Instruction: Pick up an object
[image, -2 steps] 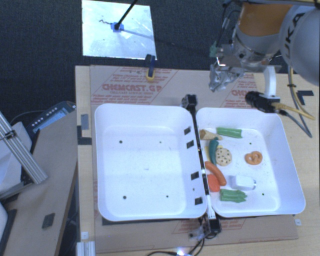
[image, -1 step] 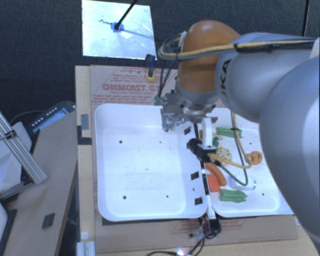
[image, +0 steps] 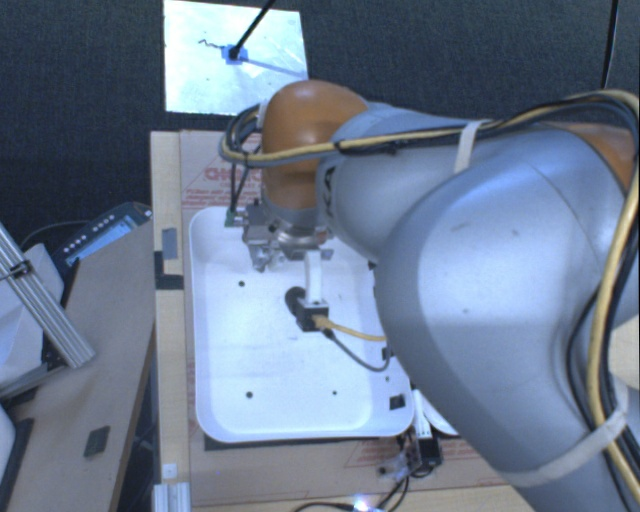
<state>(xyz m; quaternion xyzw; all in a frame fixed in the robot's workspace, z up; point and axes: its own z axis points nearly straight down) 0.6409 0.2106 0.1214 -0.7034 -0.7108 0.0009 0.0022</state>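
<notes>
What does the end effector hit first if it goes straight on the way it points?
Most likely the bare floor of the shallow white plastic bin, just below the end effector; I see no object in that line. The slanted view leaves the gap unclear.

Bright, even overhead light washes the white bin (image: 235, 395) nearly featureless (a faint shadow lies beneath the wrist); the near grey casing of the arm (image: 500, 290) looks soft and blurred.

Faint red print on the cardboard (image: 203, 178) beneath the white bin (image: 262, 372), too blurred for reading.
</notes>
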